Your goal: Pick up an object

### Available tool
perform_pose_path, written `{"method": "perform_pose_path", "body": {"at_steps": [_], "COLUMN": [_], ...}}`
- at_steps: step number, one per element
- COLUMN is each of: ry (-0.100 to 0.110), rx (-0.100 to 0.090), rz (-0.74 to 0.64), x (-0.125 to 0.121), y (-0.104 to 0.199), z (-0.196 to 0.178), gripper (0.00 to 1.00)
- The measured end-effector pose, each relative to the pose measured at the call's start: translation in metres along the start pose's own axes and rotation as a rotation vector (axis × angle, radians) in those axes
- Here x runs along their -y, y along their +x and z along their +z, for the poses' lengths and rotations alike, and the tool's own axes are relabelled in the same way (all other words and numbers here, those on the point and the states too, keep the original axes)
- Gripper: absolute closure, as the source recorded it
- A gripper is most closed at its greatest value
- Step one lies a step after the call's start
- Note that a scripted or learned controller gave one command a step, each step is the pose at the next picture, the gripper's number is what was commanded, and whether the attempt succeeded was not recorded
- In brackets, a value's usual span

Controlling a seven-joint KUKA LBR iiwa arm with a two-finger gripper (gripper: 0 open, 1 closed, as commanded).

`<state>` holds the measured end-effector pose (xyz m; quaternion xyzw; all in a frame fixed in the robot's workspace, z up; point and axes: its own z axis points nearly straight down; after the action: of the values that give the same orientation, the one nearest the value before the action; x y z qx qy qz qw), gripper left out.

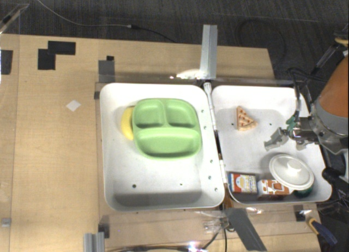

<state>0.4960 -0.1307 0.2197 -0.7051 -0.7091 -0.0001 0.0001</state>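
Two bins sit side by side. My gripper hovers in the right bin; whether it is apart or together, I cannot tell. The pizza slice lies at ten o'clock from it, the white bowl at five. Descending here risks closing on bare floor.

No lettering can be read anywhere; the printing on the small carton in the right bin is too blurred.
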Motion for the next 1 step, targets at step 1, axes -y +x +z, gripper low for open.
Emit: {"method": "perform_pose_path", "body": {"at_steps": [1], "ry": [0.000], "rx": [0.000], "rz": [0.064], "x": [-0.0938], "y": [0.0274], "z": [0.0134], "gripper": [0.00]}}
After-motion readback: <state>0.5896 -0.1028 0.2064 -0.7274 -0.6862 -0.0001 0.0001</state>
